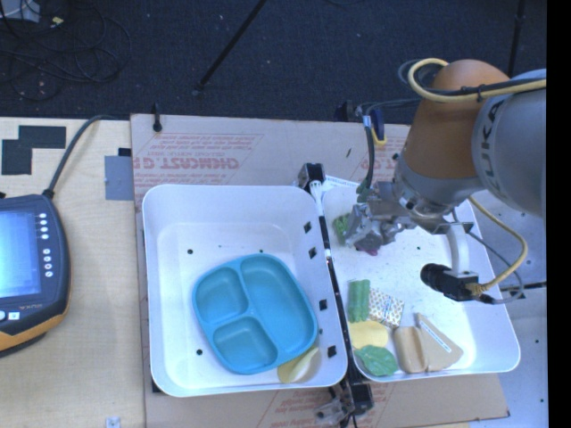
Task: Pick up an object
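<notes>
Food toys [393, 333] right bin front | arm [464, 141] bent down from right | claw [364, 232] low at bin's rear, grip unclear

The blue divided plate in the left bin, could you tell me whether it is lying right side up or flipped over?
Right side up: the blue divided plate shows its three hollow compartments facing the camera.

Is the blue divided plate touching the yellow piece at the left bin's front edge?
Touching. The camera view shows the blue divided plate overlapping the pale yellow piece at its front right corner, with no gap between them.
</notes>
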